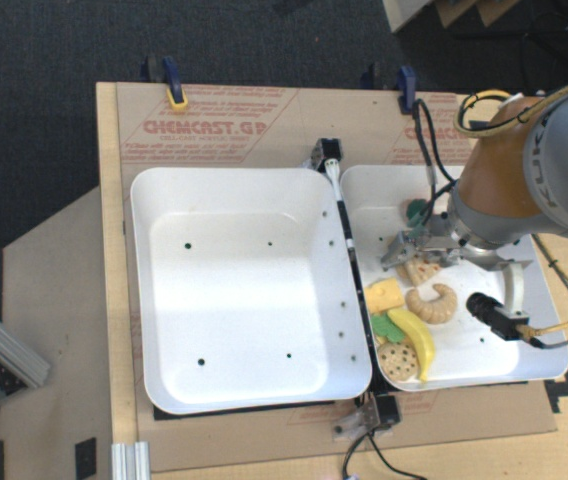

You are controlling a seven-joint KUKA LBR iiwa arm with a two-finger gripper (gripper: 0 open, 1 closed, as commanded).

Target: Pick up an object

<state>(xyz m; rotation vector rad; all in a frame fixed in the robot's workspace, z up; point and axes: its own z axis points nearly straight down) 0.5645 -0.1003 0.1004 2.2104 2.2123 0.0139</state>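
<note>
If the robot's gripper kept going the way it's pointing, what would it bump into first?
The gripper points left and down into the right bin. Most likely it meets the tan cracker just under it, or the bin floor beside that. Depth is hard to judge from above.

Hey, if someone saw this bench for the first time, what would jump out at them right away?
First the big grey and orange arm reaching in from the right over the right bin, its gripper low among the things there. Next the little heap of play food at that bin's near left: a yellow banana, a croissant, a round cracker. The left bin beside it is a broad white shape.
</note>
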